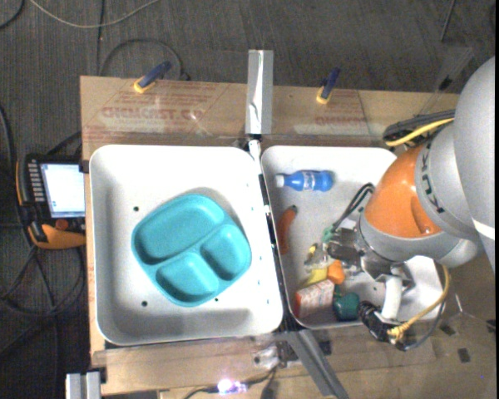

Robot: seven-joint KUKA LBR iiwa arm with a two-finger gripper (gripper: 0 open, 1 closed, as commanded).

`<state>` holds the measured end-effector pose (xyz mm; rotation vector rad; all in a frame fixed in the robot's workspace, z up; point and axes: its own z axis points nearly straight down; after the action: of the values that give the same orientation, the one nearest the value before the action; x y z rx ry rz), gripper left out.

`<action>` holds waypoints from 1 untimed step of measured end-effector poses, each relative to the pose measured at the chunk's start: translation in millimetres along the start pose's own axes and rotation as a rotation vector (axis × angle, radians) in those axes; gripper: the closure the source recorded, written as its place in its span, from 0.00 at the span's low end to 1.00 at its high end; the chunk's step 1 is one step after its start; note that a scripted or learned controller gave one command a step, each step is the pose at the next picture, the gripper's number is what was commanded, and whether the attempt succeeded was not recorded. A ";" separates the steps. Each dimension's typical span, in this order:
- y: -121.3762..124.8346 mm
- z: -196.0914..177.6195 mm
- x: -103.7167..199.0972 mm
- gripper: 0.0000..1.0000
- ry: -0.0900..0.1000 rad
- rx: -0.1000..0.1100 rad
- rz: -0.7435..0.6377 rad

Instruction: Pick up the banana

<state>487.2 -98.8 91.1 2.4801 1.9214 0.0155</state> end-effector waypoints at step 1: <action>2.8 -0.1 -1.0 1.00 0.001 -0.006 0.364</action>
<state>489.6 -100.5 91.2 2.7849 1.4406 0.0233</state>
